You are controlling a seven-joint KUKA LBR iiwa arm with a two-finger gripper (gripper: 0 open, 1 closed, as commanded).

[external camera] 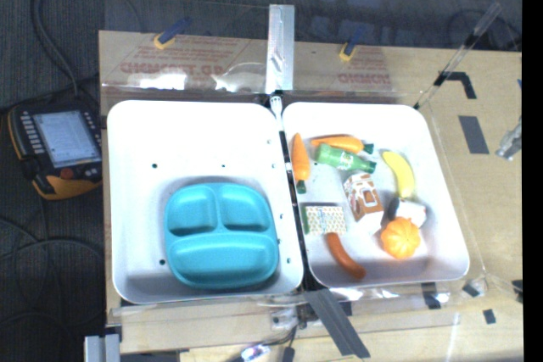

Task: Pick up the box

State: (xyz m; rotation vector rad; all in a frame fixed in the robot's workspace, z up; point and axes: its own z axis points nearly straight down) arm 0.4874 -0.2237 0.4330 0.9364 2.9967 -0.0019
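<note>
small white-and-brown carton box [363, 196] lies tilted mid right white bin [441, 182], crowded by green bottle [344, 155] and orange fruit [400, 238]; approach straight down, jaw state cannot tell

the box's [363, 197] print is too small to read; a white object [413, 211] hides behind the orange [400, 238].

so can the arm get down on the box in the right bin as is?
Probably yes. The box lies uncovered from above, but the green bottle, banana and orange crowd it, leaving little room beside it.
</note>
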